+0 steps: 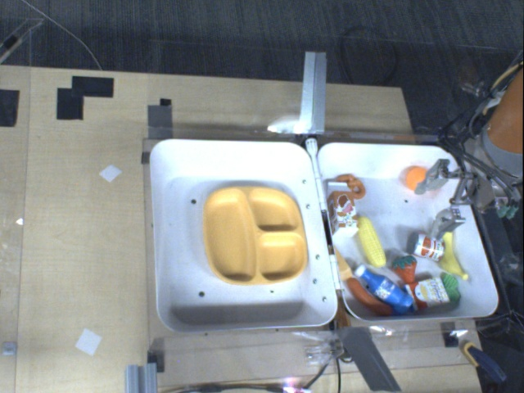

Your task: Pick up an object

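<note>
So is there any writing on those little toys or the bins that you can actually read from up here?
None can be read.
small can: red and white label, too blurred to read.
blue bottle: label patch, too small to read.
carton: printed front, blurred.
packet: red and white print, illegible.
yellow tray and white bins: no markings visible.

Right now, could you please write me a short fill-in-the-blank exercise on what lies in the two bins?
1. The yellow divided tray lies in the ____ bin.
2. The corn cob is coloured ____.
3. The tool hangs over the ____ bin, near the orange ball.
4. The blue bottle lies near that bin's ____ edge.

Missing words: left; yellow; right; front
</note>
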Action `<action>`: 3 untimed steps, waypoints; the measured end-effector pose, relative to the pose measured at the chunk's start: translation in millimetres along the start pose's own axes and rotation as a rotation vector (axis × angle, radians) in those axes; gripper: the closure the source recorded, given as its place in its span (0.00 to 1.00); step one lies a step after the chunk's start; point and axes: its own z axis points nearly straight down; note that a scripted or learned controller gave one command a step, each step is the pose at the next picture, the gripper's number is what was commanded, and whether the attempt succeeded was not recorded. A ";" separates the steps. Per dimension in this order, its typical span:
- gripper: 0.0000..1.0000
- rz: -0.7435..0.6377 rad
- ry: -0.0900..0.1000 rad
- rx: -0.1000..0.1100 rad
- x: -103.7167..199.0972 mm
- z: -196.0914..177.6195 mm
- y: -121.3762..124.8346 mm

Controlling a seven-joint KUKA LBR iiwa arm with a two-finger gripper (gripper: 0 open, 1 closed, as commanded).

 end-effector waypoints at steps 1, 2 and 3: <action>0.00 -0.004 -0.011 0.003 62.7 99.0 44.2; 0.00 -0.104 -0.006 0.003 -4.0 100.8 -12.0; 0.00 0.436 0.013 0.001 -88.3 101.7 6.1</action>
